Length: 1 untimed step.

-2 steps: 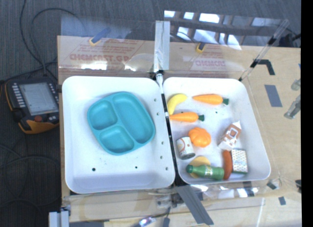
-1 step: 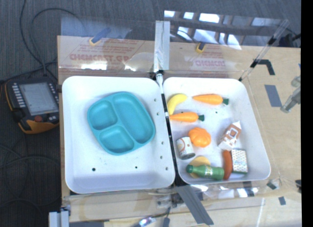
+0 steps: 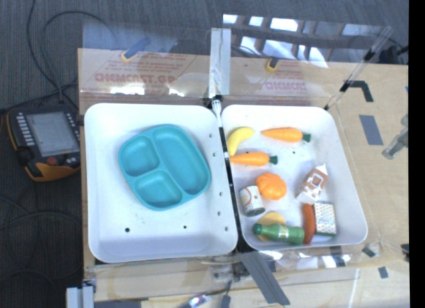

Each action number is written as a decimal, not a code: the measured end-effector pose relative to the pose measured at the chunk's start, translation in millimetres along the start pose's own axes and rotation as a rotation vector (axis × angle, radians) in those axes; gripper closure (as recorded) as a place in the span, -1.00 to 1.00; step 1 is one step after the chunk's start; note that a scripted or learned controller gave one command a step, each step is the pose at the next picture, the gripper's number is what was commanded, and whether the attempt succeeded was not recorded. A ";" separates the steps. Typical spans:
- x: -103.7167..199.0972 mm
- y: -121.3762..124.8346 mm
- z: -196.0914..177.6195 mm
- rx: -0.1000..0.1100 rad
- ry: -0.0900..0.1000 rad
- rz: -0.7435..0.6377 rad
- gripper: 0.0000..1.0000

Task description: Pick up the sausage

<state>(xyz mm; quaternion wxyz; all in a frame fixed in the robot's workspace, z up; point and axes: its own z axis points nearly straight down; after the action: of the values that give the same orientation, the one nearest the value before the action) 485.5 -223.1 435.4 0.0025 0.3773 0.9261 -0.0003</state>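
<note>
Near edge of right bin [image 3: 345, 167]: green bottle [image 3: 282, 233] lies on its side along the front wall, partly over a yellowish item [image 3: 271, 219] I can't identify.

The sausage [image 3: 309, 220], reddish, lies in the near right corner, pointing roughly front to back. Its near end touches the bottle's cap end; its right flank sits against a small patterned box [image 3: 324, 218]. I judge it boxed in on two sides, so the free flank is the left one. A grasp across the middle risks nudging the box.

Just behind: milk carton [image 3: 313, 184], tilted, close to the sausage's far end. Left of that, an orange [image 3: 271, 186] and a tin can [image 3: 250, 200], touching.

Farther back: carrot [image 3: 251, 159], banana [image 3: 239, 139], second carrot [image 3: 284, 135] near the rear wall, all well apart from the target.

Left bin [image 3: 99, 200] holds a blue divided plate [image 3: 164, 165].

Pick not yet begun, by my reading.
</note>
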 end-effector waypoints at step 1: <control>-11.3 12.0 0.7 0.000 0.001 0.115 -1.00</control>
<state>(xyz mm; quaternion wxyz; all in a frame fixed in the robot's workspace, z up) 502.0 -222.5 434.8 0.0022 0.4300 0.9028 -0.0001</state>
